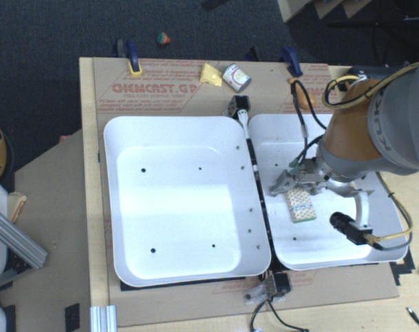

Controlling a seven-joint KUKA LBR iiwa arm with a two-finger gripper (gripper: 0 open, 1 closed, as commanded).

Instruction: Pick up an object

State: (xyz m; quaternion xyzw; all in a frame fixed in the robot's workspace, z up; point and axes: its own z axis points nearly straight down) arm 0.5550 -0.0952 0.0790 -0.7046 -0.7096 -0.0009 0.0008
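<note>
Seen from above at a slant, two white bins are sitting side by side on a worktop [99, 254]. The arm [375, 133] is reaching in from the right, over the right bin [313, 251], and the tool [299, 182] is hanging low just above a small patterned packet [301, 205], the only thing lying in that bin. The packet is resting flat, a little right of the bin's middle, directly below the tool and possibly touching it; whether the tool is wide, narrow or gripping cannot be told, since the wrist is hiding it. The left bin [182, 192] is lying beside it. The likely trouble: the packet is thin and flat, so the tool may be closing over its top and sliding off, or nudging it sideways rather than lifting it. A cable [303, 123] is trailing beside the wrist and might snag. A yellow scrap [211, 75] and a small box [236, 77] are lying on the worktop behind the bins, well apart from the tool.
</note>
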